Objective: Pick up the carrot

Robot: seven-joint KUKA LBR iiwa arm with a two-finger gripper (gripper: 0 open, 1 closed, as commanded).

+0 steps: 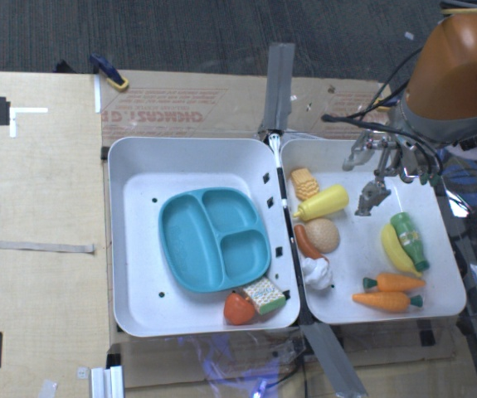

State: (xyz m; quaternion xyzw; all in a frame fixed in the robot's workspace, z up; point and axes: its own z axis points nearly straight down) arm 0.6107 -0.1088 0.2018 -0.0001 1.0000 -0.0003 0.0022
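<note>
The gripper hangs over the upper part of the right bin, its metal fingers pointing down with nothing between them; whether they stand wide or narrow cannot be told from this slant. Two carrots lie near the bin's lower right corner: one carrot along the front wall, a second carrot just behind it, apparently touching. Both are well apart from the gripper. A banana and a green bottle lie just above them. Along the bin's left side sit a yellow bottle, a waffle-like piece and a brown egg-shaped toy. The left bin holds a blue divided plate and a tomato.
</note>
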